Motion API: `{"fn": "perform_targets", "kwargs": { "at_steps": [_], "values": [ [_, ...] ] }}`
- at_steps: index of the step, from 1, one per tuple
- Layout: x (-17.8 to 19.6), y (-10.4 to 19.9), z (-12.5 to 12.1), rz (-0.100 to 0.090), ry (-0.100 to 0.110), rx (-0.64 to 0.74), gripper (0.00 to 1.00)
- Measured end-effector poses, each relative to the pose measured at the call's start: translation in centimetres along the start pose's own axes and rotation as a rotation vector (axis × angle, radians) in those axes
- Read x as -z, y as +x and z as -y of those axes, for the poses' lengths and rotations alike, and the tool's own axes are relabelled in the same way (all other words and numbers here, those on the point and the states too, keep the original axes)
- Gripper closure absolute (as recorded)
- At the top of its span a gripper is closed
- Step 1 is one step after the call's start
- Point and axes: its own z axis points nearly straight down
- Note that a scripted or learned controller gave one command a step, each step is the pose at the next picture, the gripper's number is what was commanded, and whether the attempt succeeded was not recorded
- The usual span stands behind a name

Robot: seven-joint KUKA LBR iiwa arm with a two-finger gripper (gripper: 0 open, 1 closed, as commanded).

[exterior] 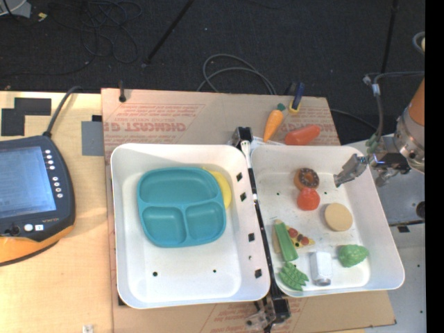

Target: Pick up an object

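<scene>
A: Camera view, starting at the gripper [349,170]: hangs low over the far right corner of the right bin [380,231], tilted inward, holding nothing visible. Spread or pressed together? Cannot tell from this angle.

B: Closest candidates, then?

A: Just beside it, a brown ring [306,178], glazed-looking, donut-shaped. Touching or nearly touching that, a red ball [309,200], smooth and glossy. A little nearer the camera, apart from both, a tan disc [338,217], flat-topped and matte.

B: Probably best to go for the tan disc. Stands clear on all sides, so less risk of nudging a neighbour. Centre over it, come straight down, close across its width rather than skimming the top.

A: Agreed. Would avoid the red ball: round, likely slippery plastic, apt to squirt out sideways.

B: Farther out?

A: Toward the near rim, a bumpy green floret [352,255], a pale grey cylinder [320,267] lying down, a long green stick [285,241] against the divider, a ridged leafy green piece [293,277] tucked in the corner. Crowded there; harder to reach cleanly.

B: And the other side?

A: Left bin [180,272]: holds a teal divided plate [183,207], broad, shallow, hard to pinch. Beyond the bins, on the cardboard, an orange carrot [274,122] and a red pepper [302,134].
</scene>
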Motion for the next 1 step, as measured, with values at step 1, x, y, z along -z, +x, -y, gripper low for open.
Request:
{"fn": "perform_targets", "kwargs": {
  "at_steps": [1],
  "values": [
    [-13.14,-0.32,-1.99,-0.001,0.003,0.001,0.0]
  ]
}}
